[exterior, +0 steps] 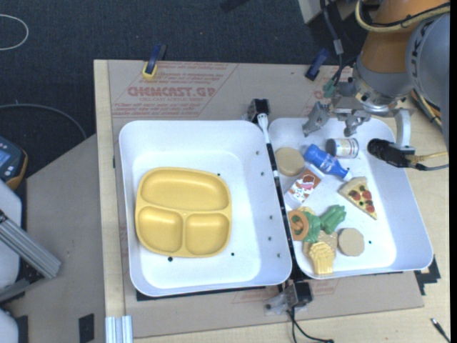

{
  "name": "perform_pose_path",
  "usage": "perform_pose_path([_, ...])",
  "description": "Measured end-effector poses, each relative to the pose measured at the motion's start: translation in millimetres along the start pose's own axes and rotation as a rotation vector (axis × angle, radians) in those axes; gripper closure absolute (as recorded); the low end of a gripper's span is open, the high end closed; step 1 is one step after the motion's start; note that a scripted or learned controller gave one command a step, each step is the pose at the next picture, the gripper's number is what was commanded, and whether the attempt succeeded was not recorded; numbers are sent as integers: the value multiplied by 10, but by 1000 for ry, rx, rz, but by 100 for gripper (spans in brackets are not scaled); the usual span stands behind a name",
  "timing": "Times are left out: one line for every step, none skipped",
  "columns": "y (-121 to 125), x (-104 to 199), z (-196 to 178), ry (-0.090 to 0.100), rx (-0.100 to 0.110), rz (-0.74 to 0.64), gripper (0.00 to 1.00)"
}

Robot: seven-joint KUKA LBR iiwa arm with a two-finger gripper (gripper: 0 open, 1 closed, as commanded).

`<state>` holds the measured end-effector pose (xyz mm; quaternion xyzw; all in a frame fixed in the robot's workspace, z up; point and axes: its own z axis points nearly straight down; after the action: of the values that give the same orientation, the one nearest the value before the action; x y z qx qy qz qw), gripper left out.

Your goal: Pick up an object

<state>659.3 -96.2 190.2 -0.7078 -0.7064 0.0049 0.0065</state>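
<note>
My claw (333, 122), two grey metal fingers, hangs spread apart with nothing between the fingers, over the far edge of the right white bin (418, 224). All places below are given relative to that bin.

Just inside its far rim, close under my right finger (353, 125), lies a small clear jar with a pale lid (343, 148), on its side. Touching it on the near-left side is a blue plastic bottle (325, 160), also lying down, slanted. Left of the bottle, against the bin's left wall, sits a round tan disc (290, 161).

Toward the bin's middle: a white and red printed packet (303, 187), and to its right a toy pizza slice (359, 196), apart from the packet.

In the near half: an orange ring-shaped toy (298, 224) touching a green leafy toy (326, 220); a yellow corn-like toy (322, 256) just nearer than these; a second tan round disc (350, 242) beside the corn.

Left of this bin, sharing a black seam, sits the left white bin (136, 145), bearing a yellow three-compartment plastic tray (184, 211).
</note>
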Motion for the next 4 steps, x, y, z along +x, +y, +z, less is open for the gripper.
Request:
perform_pose_path([31, 0, -95, -2, -16, -2, 0])
perform_pose_path([-47, 4, 369, -2, -10, -2, 0])
perform_pose_path([-102, -73, 933, -2, -10, -1, 0])
perform_pose_path([-75, -73, 959, -1, -13, 0, 0])
